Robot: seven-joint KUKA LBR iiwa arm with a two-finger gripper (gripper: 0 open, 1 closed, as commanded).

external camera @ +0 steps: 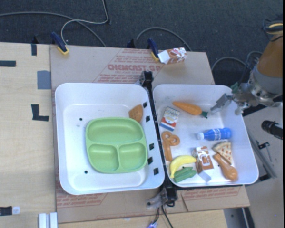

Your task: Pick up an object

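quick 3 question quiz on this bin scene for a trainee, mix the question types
1. True or false: the green divided plate lies in the same bin as the carrot.
2. Which lies nearest the gripper: A banana, B carrot, C blue bottle?
3. What lies outside the bins, on the cardboard behind them?

Key:
1. False
2. B
3. A small red and white carton

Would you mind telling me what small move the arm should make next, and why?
Probably ease the gripper left and down toward the toy carrot. The gripper sits at the right bin's upper right edge with nothing between its fingers, and the carrot is the nearest item, lying apart from the small carton and blue bottle, so there's room to close on it.
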